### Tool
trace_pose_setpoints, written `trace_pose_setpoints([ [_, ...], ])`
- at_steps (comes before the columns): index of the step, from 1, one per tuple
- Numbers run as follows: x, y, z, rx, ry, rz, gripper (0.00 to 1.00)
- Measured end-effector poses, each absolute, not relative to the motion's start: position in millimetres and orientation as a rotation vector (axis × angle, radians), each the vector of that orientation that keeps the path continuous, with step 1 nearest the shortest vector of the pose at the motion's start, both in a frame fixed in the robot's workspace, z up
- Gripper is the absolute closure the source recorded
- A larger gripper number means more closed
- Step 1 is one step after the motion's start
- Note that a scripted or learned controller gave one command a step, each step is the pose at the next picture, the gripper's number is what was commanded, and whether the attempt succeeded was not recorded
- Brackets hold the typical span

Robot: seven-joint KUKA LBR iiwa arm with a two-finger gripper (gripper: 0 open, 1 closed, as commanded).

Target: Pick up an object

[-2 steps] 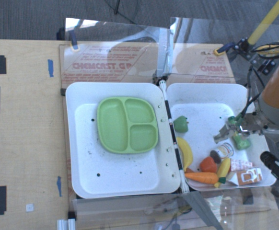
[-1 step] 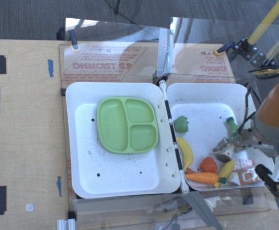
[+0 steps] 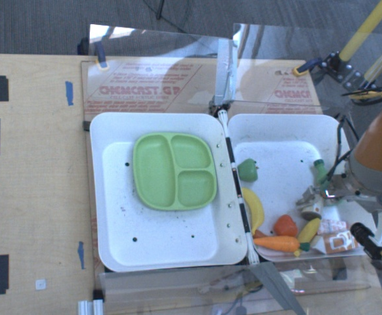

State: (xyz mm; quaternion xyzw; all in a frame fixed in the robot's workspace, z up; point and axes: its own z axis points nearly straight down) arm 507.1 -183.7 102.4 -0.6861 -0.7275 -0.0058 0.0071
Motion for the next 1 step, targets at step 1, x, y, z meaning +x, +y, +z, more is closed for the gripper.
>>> trace_pose_setpoints([
  [1,553.7,-134.9,181.7,-2.293,-2.147,0.002,1.00],
])
